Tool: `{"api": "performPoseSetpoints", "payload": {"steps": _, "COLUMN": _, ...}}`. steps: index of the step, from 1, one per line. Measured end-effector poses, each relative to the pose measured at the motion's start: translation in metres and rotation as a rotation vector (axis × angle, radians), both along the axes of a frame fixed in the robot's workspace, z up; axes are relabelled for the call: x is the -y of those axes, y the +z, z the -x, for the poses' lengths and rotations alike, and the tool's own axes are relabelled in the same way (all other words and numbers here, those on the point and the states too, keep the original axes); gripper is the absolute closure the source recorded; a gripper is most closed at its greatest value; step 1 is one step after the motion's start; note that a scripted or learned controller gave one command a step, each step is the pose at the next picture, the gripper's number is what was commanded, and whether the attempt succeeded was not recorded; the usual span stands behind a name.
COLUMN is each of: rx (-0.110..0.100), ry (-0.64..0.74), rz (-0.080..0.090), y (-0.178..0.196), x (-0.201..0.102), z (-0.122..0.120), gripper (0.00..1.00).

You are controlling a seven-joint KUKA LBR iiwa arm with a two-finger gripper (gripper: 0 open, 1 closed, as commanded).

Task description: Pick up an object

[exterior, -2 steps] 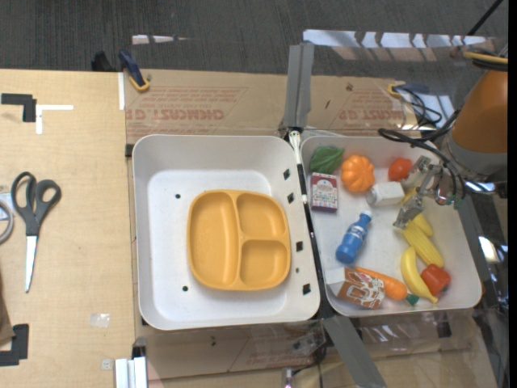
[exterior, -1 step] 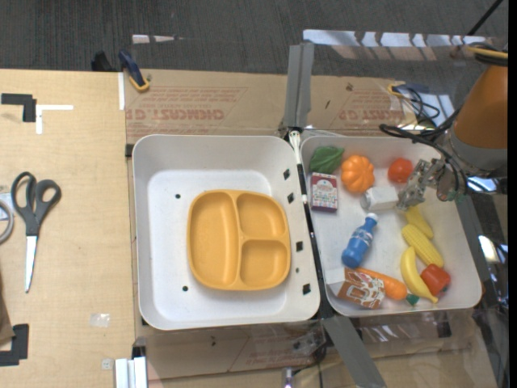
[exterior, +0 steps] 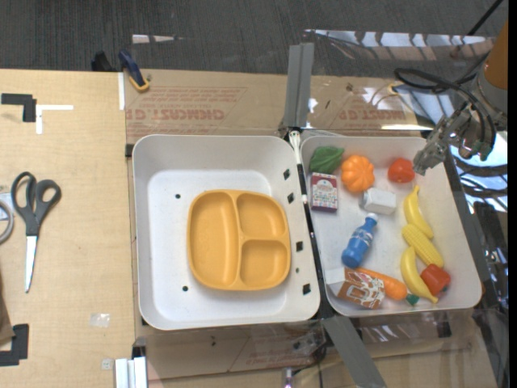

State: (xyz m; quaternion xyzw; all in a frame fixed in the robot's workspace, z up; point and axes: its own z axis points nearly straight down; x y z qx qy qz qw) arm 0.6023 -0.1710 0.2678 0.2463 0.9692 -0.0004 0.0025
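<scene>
My gripper (exterior: pixel 423 165) hangs over the far right corner of the right bin (exterior: pixel 460 217), just right of a red tomato (exterior: pixel 401 170), and nothing shows in its grasp. The bin also holds an orange pumpkin (exterior: pixel 358 173), a green leafy piece (exterior: pixel 327 158), a small red-and-white box (exterior: pixel 324 192), a white block (exterior: pixel 379 200), a blue bottle (exterior: pixel 359 242), three yellow bananas (exterior: pixel 423 244), a red piece (exterior: pixel 435 278), a carrot (exterior: pixel 389 285) and an orange packet (exterior: pixel 362 290).
The left bin (exterior: pixel 153 217) holds a yellow divided plate (exterior: pixel 240 239). Scissors (exterior: pixel 32 217) lie on the wooden bench at the far left. A grey post (exterior: pixel 298 87) rises behind the gap between the bins. Cables (exterior: pixel 428 83) trail at the back right.
</scene>
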Motion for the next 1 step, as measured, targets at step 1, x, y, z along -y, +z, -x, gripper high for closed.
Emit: {"api": "performPoseSetpoints", "payload": {"steps": 1, "rx": 0.013, "ry": -0.067, "rz": 0.003, "y": -0.1464, "x": 0.0177, "z": 0.0027, "gripper": 1.0}}
